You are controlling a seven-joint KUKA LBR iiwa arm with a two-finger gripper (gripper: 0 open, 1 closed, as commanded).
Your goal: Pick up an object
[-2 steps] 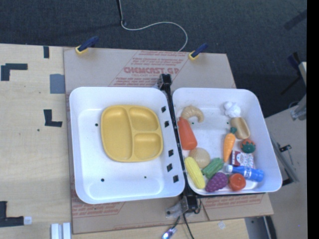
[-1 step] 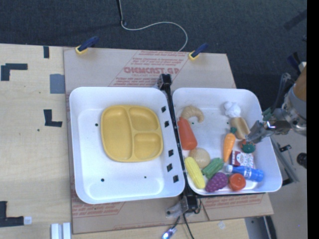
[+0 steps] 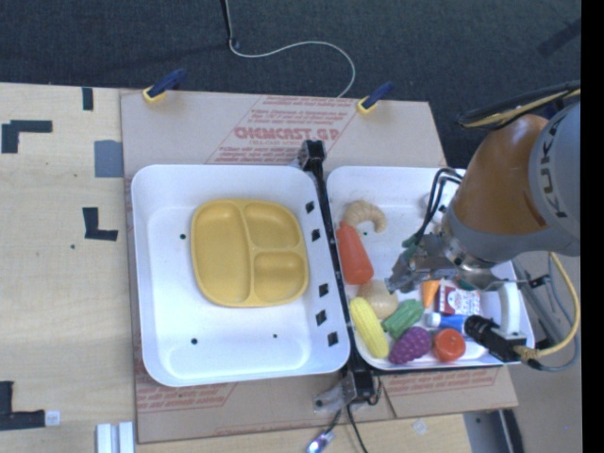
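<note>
Gripper (image 3: pixel 408 270) low in right bin (image 3: pixel 396 182), above toy corn (image 3: pixel 369 326) and carrot (image 3: pixel 354 254), finger state cannot tell, yellow divided plate (image 3: pixel 250 252) in left bin (image 3: pixel 160 253)

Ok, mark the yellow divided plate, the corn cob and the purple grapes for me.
yellow divided plate (image 3: pixel 250 252): camera view, on its centre divider.
corn cob (image 3: pixel 369 327): camera view, middle of the cob.
purple grapes (image 3: pixel 411 345): camera view, centre of the bunch.

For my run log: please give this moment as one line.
arm: over right bin | gripper: among toys, grasp unclear | yellow tray: left bin
</note>
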